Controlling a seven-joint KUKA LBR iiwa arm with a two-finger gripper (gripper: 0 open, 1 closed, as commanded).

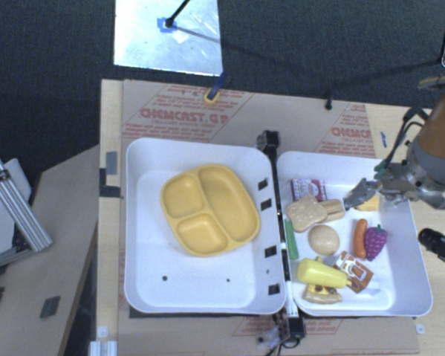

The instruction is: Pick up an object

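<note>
The right bin (418, 284) holds several toy foods: a pink packet (308, 188), a slice of toast (310, 212), a round tan bun (324, 239), an orange carrot (361, 237), purple grapes (375, 242), a yellow pepper (322, 273), a small brown box (353, 270) and a pizza slice (322, 294). My gripper (361, 194) hangs over the bin's upper right part, just right of the toast and above the carrot. A pale yellow piece (368, 206) lies partly under it.
The left bin (143, 206) carries a yellow divided plate (210, 208). A black divider with clips (276, 213) runs between the bins. The arm (436, 147) comes in from the right above the right bin's far corner. A metal sheet (171, 29) lies beyond the bench.
</note>
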